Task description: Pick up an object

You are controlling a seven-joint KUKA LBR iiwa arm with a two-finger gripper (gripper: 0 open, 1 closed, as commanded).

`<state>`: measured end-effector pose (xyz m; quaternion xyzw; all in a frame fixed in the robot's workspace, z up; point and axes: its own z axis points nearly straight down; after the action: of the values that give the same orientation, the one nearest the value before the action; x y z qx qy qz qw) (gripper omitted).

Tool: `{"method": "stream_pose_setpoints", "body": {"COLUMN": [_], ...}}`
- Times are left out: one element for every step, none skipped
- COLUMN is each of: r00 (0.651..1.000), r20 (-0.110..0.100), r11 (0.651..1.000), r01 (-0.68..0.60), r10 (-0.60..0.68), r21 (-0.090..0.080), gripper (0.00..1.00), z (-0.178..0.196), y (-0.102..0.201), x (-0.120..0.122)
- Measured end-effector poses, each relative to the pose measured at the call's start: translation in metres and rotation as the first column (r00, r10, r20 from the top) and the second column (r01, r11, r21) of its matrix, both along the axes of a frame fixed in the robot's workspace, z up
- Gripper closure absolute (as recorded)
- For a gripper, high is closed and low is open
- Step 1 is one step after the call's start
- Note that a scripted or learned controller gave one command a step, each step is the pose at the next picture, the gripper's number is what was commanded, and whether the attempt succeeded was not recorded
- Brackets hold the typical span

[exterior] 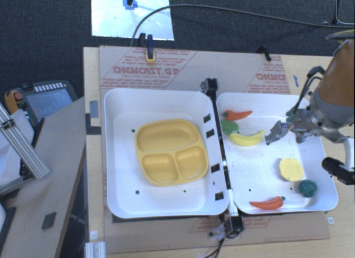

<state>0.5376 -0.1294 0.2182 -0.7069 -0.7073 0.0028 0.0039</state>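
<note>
Lying crosswise, tips curled upward, banana point(247, 138) just beside the hand point(275, 133), its state unclear.

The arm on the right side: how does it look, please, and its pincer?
The arm has a wide orange band above a grey wrist. A thin dark cable loops along its left side. The pincer is grey metal with slim fingers, and a black part sticks out lower down.

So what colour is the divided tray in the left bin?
Yellow; the divided tray shows clearly in the camera view.
</note>
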Motion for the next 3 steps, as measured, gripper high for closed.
{"method": "stream_pose_setpoints", "body": {"r00": [1.000, 1.000, 1.000], "r20": [0.011, 0.006, 0.006], "r11": [1.000, 1.000, 1.000], "r01": [-0.002, 0.000, -0.001], "r10": [0.002, 0.000, 0.001], "r21": [-0.002, -0.001, 0.000], "gripper": [0.00, 0.00, 0.00], "z": [0.005, -0.055, -0.100], "y": [0.000, -0.005, 0.002], "x": [0.002, 0.005, 0.004]}}
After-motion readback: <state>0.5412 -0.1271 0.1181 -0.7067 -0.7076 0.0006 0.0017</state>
